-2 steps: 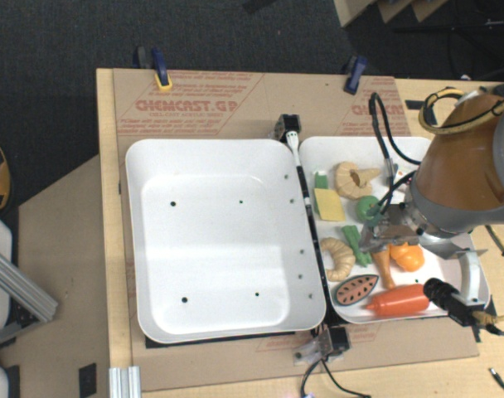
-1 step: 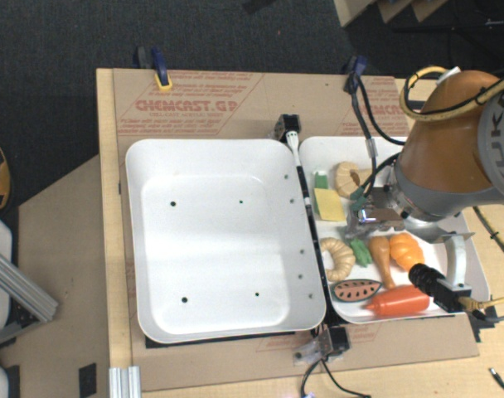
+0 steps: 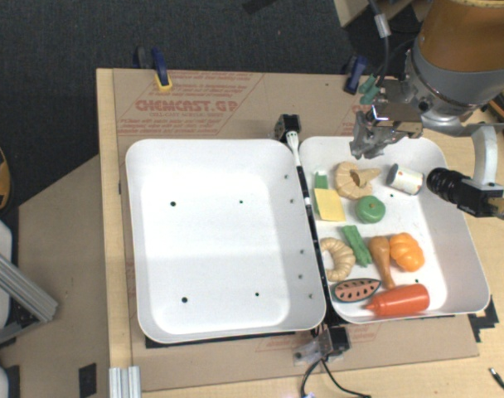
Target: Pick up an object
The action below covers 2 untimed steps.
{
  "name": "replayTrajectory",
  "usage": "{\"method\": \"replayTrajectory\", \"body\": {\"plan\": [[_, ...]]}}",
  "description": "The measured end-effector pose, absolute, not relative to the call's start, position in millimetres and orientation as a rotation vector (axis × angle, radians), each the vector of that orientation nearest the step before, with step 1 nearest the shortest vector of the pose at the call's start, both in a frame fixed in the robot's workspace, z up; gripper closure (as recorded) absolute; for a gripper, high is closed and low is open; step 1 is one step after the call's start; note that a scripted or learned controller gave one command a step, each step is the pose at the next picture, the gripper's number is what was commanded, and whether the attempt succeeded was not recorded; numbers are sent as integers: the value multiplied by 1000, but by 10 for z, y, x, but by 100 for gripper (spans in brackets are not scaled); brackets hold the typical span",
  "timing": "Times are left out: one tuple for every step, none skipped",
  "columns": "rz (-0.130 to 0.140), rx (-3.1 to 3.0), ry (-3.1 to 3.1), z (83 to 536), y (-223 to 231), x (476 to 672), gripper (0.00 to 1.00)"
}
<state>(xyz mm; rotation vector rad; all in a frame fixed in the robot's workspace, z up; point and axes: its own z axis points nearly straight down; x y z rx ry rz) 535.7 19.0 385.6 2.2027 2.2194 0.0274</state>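
Gripper (image 3: 370,146) poised above right bin's (image 3: 463,247) far edge, near bagel (image 3: 354,178), nothing visibly between fingers, spread or pressed together impossible to tell; pickup undone.

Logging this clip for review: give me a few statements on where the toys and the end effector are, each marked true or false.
1. The toy food lies in the right bin. True.
2. The end effector hangs over the left bin. False: it is above the right bin's far edge, near the tan bagel.
3. The red pepper lies at the right bin's near edge. True.
4. The green round piece sits between the fingers. False: it lies on the bin floor, apart from the end effector.
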Motion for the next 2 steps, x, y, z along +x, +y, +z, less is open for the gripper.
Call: {"method": "replayTrajectory", "body": {"plan": [[27, 2206, 2218, 5333, 569, 5589, 100], [1, 2214, 2232, 5363, 1214, 5089, 100]]}}
